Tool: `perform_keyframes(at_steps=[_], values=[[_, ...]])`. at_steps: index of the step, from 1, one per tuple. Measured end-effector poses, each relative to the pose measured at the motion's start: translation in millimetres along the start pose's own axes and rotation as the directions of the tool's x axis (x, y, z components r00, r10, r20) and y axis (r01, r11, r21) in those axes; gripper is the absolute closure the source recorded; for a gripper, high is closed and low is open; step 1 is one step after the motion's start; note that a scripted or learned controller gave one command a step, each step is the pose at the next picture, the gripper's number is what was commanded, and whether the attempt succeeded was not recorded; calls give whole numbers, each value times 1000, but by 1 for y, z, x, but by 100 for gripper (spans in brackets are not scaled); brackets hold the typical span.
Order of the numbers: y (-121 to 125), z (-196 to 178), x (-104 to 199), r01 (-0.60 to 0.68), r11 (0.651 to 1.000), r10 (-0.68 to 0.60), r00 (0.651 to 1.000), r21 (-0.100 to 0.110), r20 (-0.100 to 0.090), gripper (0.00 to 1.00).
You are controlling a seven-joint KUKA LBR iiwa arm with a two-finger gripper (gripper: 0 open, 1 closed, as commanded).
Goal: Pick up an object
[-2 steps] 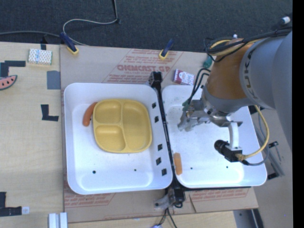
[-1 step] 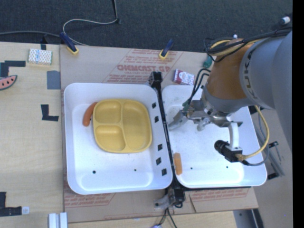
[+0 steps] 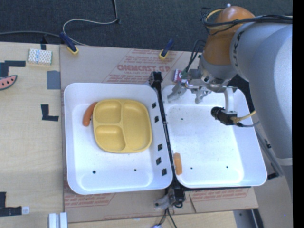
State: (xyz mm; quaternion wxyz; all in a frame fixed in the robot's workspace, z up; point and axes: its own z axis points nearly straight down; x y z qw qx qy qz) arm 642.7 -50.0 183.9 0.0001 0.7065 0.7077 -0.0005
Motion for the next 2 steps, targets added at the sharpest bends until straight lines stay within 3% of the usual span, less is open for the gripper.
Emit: perform_keyframes(at_steps=[1,2], values=[[0,-10,0,2,1000,-2,1000,1,1,100],[0,-9,0,1,1000,-1,1000,1,2,0]])
